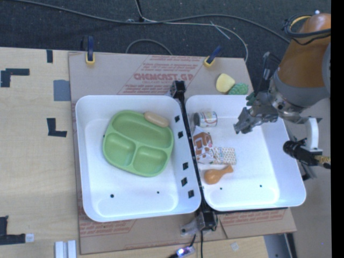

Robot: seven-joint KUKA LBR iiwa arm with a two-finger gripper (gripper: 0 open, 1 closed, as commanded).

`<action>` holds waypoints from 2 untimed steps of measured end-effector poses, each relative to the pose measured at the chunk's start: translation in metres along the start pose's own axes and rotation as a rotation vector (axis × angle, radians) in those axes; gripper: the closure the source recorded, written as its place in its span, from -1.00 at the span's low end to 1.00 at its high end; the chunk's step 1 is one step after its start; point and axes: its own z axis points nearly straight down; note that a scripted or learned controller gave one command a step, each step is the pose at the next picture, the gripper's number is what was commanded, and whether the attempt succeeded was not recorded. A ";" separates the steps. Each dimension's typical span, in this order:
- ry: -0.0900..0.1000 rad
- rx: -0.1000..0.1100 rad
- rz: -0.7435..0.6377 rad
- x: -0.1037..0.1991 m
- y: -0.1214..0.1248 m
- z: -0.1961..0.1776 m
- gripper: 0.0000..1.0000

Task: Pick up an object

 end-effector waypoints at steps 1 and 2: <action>0.000 0.000 0.000 0.054 0.002 0.007 1.00; 0.000 0.001 -0.001 0.109 -0.015 0.009 1.00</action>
